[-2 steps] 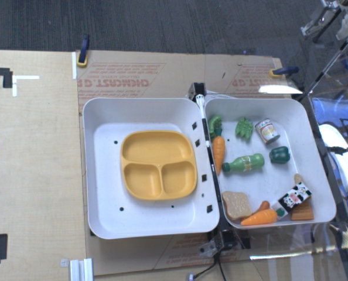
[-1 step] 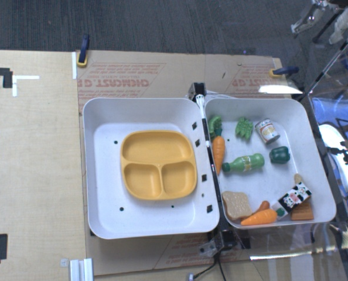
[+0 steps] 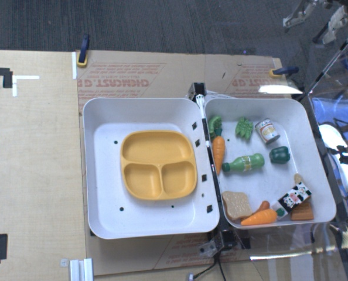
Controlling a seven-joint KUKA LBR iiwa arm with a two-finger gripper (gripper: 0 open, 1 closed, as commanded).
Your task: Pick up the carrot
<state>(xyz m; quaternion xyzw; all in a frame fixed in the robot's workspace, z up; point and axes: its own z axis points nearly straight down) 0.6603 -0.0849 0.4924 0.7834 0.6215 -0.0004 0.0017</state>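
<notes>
One carrot (image 3: 218, 152) with a green leafy top lies along the left wall of the right bin (image 3: 312, 134), pointing toward the front. A second carrot (image 3: 259, 218) lies across the front edge of the same bin, beside a bread slice (image 3: 237, 204). My gripper (image 3: 301, 12) hangs high at the top right corner of the camera view, well beyond the far side of the bins and far from both carrots. Nothing is seen in it.
The right bin also holds a green bottle (image 3: 245, 164), a leafy green (image 3: 243, 127), a small can (image 3: 268, 131), a green pepper (image 3: 279, 154), a cow-patterned carton (image 3: 294, 198) and an orange block (image 3: 303, 214). A yellow divided plate (image 3: 159, 164) sits in the left bin (image 3: 98, 157).
</notes>
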